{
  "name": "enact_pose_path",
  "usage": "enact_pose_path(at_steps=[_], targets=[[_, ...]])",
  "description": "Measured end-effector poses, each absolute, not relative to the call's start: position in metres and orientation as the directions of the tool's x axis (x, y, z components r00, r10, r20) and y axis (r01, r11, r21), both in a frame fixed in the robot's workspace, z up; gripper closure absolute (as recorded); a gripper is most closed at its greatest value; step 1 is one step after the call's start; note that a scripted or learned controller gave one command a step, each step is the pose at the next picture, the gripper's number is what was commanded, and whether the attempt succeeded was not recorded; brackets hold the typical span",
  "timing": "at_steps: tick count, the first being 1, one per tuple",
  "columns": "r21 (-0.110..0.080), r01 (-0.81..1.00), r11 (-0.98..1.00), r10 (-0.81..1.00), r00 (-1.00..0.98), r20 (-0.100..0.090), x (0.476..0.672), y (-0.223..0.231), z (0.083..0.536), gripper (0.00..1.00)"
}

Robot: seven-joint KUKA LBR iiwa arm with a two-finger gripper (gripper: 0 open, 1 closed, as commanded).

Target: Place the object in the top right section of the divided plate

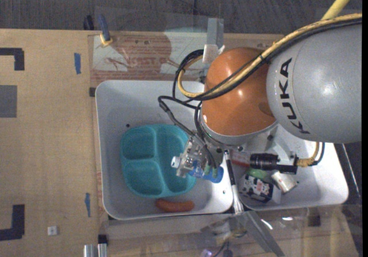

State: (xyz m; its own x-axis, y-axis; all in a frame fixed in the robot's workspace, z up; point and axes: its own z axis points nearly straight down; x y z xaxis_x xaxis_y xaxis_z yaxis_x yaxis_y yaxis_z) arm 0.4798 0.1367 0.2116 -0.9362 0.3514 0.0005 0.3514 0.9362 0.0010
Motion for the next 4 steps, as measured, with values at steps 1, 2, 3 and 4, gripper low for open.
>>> enact_pose_path(at_steps=[1, 2, 3, 4], targets=[[0.005, 0.354, 0.935, 0.354, -0.935, -0.003, 0.481, 0.137, 0.222, 1.00], [0.041, 0.442, 0.896, 0.444, -0.895, -0.037, 0.493, 0.175, 0.118, 1.00], [0.017, 0.230, 0.973, 0.230, -0.973, -0.030, 0.521, 0.193, 0.111, 1.00], [0.004, 0.474, 0.881, 0.474, -0.880, -0.004, 0.538, 0.176, 0.136, 1.00]])
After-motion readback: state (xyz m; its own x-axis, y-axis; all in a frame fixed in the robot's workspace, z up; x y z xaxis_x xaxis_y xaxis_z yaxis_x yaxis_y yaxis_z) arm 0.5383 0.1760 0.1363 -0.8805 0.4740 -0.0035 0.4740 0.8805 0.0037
